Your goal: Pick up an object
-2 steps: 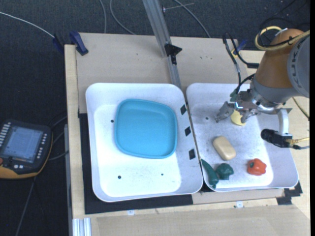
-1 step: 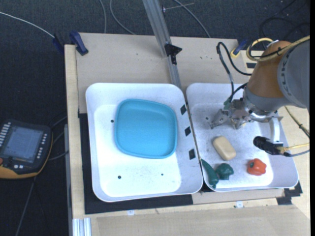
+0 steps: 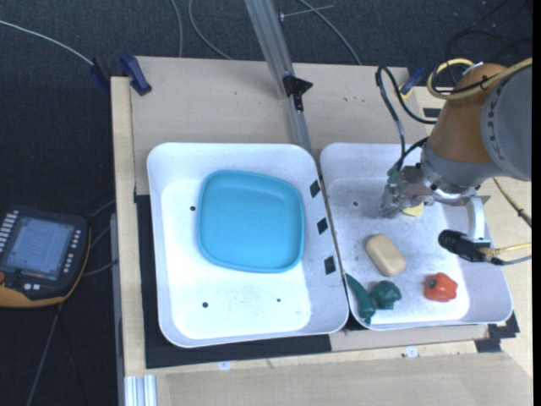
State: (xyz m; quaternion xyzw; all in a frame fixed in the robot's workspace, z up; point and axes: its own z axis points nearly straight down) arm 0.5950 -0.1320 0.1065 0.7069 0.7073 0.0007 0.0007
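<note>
Dark carpet strewn with thin cables surrounds a pale wooden bench (image 3: 220, 91) that carries two shallow white bins side by side. The left white bin (image 3: 169, 227) holds a turquoise square plastic plate (image 3: 251, 220) near its middle. The right white bin (image 3: 355, 163) holds a tan oval soap-like block (image 3: 385, 255) near its centre, a dark green soft-looking lump (image 3: 378, 295) along its near edge, and a red pepper-shaped toy (image 3: 439, 287) toward its near right corner. A small pale yellow object (image 3: 413, 211) lies partly hidden just beside the two-finger gripper (image 3: 396, 203), which hangs low over the far half of the right white bin; whether its fingers are apart or together cannot be told. The tan block is probably light, rigid and somewhat smooth; a grip across its narrower width appears the most secure.
</note>
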